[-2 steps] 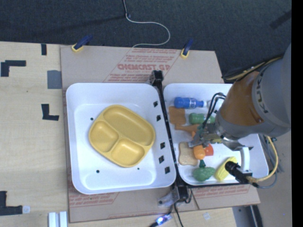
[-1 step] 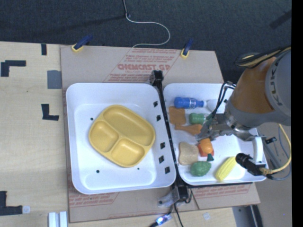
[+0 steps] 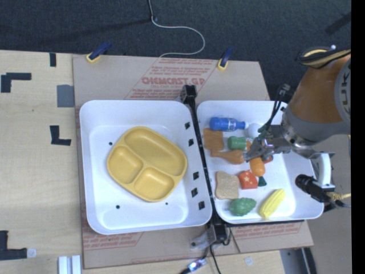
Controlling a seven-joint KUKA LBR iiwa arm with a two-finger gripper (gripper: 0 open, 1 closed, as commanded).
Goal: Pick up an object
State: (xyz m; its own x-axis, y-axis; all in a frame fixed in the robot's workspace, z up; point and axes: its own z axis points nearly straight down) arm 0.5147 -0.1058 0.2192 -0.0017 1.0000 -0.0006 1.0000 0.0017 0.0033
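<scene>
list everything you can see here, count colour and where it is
white bins: 2, white, side by side on the bench
divided plate: 1, yellow, in the left bin
bottle: 1, blue, top of the right bin
bread slice: 1, tan, lower part of the right bin
corn: 1, yellow, bottom right of the right bin
leafy vegetable: 1, green, bottom of the right bin, beside the corn
red-orange toy food: 1, centre of the right bin
clips: 2, blue and yellow, on the cardboard's top edge
arm: 1, grey and orange, from the right
gripper: 1, dark, over the right bin

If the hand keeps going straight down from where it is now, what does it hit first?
Most likely the orange toy lying right under the hand in the right bin, though depth is hard to judge from this slanted view.
</scene>
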